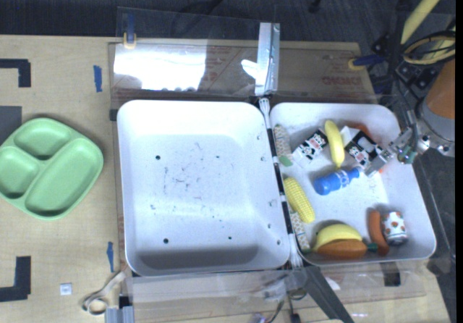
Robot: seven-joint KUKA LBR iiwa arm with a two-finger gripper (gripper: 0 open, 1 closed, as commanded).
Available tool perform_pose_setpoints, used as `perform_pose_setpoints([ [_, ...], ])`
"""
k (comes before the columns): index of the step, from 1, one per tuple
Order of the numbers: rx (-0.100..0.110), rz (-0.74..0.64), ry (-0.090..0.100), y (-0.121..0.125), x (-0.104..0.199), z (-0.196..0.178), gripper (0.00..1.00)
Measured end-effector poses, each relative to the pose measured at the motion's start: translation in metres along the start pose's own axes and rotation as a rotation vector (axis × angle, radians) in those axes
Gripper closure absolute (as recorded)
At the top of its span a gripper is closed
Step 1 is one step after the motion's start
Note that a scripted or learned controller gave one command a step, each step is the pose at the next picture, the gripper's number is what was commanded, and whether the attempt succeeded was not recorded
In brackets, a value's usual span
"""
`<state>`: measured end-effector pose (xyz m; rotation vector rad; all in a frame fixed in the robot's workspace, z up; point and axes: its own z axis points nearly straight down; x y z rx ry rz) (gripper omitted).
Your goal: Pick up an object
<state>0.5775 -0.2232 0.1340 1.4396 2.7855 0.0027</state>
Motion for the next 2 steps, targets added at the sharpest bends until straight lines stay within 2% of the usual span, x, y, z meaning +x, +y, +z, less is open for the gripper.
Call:
perform_pose_setpoints([
  [1, 0.0, 0.0, 0.0, 0.0, 0.0, 0.0, 0.0],
  [2, -0.016, -0.02, -0.017, 0.035, -0.027, 0.023, 0.0],
])
